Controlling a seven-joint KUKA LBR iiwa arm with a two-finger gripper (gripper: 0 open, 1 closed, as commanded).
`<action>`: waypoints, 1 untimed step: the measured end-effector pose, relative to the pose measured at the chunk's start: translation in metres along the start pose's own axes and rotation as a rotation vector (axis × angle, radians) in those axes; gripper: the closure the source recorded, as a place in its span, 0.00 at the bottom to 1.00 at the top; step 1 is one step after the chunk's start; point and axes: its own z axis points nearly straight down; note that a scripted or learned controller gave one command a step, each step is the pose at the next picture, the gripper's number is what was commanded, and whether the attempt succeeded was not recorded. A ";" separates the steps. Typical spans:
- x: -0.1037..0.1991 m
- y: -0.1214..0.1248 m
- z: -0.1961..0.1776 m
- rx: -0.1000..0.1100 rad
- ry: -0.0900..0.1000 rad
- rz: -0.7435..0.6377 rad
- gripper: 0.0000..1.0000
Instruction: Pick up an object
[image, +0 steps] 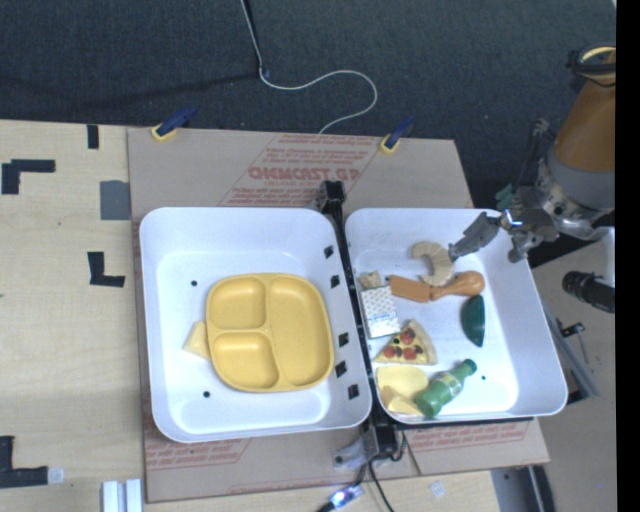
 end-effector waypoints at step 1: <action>0.000 0.002 -0.008 -0.013 -0.002 -0.003 0.00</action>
